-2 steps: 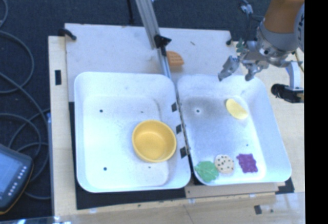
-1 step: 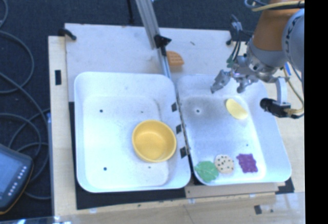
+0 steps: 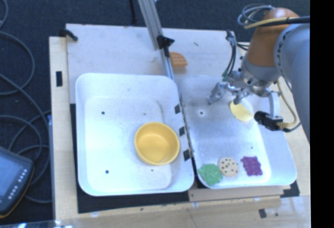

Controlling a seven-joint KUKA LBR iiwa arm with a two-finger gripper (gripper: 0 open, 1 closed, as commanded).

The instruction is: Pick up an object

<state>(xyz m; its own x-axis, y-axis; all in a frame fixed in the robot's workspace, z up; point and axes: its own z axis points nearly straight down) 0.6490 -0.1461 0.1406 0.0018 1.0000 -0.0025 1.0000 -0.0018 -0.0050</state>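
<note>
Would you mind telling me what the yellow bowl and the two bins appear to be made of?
The yellow bowl looks like moulded plastic, smooth and matte, uniformly coloured with a soft sheen on its rim. The left bin and right bin seem thin formed white plastic, with rounded corners and scuffed, speckled floors; I cannot be certain.

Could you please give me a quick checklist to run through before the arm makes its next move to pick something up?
1. Gripper over the right bin: ok.
2. Fingers open, nothing between them: ok.
3. Nearest target, the yellow piece, free of neighbours: ok.
4. Gripper lined up over the yellow piece: not ok, it sits to the camera's left of it.
5. Green piece, cookie and purple piece clear of the gripper: ok.
6. Bowl in the left bin, out of the way: ok.
</note>
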